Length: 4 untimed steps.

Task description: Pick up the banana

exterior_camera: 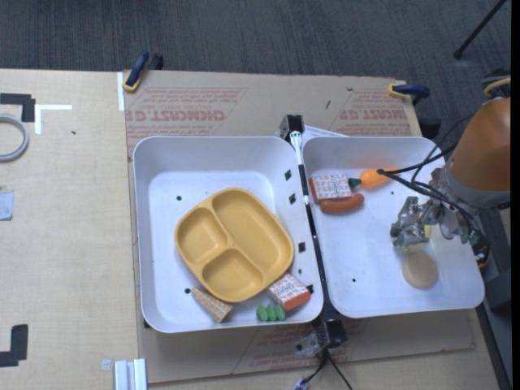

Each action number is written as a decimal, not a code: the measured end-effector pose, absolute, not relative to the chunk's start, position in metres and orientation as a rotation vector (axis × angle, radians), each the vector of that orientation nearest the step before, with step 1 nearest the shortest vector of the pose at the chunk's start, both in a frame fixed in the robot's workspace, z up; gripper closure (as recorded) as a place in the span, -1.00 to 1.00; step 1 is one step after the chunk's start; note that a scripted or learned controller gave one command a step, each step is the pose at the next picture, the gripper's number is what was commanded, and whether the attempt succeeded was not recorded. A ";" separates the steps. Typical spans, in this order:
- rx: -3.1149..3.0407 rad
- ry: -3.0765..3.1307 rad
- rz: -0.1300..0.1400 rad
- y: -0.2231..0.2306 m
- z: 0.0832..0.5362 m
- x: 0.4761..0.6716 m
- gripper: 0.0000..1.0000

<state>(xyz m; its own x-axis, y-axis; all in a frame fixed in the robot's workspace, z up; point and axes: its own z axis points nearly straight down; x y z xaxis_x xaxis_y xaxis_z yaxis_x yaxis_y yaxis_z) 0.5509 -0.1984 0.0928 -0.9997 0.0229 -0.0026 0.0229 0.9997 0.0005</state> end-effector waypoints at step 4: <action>-0.936 2.993 -0.001 -0.152 0.141 0.618 1.00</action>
<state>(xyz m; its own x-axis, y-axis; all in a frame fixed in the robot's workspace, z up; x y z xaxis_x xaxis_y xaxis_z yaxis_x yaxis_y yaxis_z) 0.6184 -0.1516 0.1407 -0.8219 -0.5696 -0.0051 -0.5696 0.8219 -0.0020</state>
